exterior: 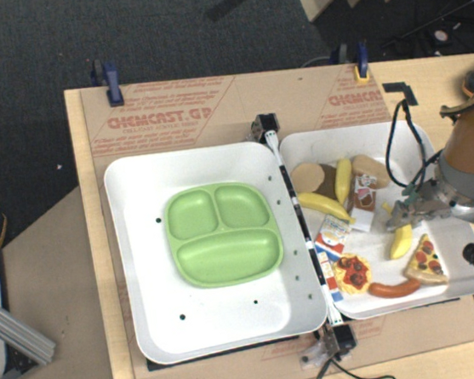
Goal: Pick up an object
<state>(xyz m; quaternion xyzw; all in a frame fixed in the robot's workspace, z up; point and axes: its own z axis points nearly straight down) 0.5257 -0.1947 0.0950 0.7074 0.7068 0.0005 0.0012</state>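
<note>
Progress looks to be at the reaching stage, with nothing lifted yet as far as the view shows. The gripper hangs low over the right bin, at its right side, just above or touching a small yellow piece that lies beside a pizza slice. Whether the fingers are spread or closed I cannot tell, since the wrist and cabling hide them from above. Other candidates rest on the bin floor: a banana toward the left, a second yellow fruit standing farther back, a sausage along the near edge, and a small round pizza near the dividing wall. The left bin holds a green divided plate, well apart from the arm. Closing on an object and raising it clear of the bin remain to be done, by my judgement.
</note>
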